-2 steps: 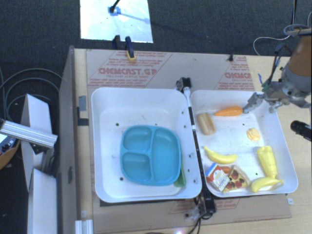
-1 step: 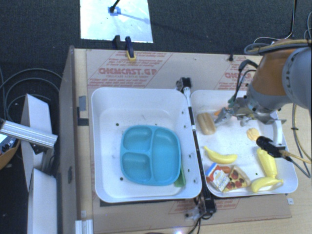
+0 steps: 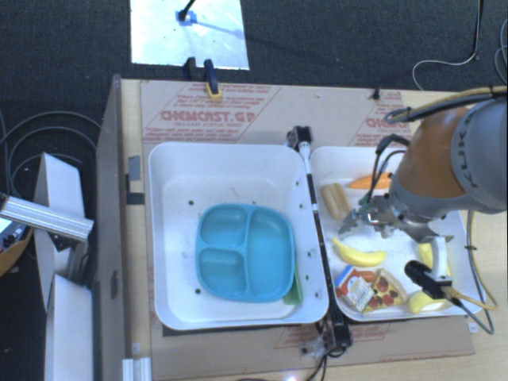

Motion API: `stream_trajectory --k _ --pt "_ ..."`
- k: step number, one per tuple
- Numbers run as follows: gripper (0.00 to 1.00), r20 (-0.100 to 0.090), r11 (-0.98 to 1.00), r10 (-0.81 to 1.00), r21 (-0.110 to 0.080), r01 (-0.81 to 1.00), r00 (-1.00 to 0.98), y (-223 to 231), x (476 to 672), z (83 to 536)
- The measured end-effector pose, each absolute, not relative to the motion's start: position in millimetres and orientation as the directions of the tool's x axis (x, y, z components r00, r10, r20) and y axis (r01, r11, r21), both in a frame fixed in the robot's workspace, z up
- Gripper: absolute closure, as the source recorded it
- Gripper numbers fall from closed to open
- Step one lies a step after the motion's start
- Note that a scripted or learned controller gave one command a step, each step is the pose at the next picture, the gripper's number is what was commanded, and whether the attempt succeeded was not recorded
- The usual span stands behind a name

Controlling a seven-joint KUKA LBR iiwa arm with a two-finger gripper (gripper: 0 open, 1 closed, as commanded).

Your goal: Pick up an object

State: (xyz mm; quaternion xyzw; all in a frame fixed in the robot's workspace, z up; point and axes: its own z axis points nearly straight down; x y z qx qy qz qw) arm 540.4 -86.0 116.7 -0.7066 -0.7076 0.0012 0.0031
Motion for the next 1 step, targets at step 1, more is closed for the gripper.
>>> stream_trajectory --k 1 --pt "0.00 0.001 0.005 1.000 -0.002 1.000 -0.005 -100.5 649.5 83.6"
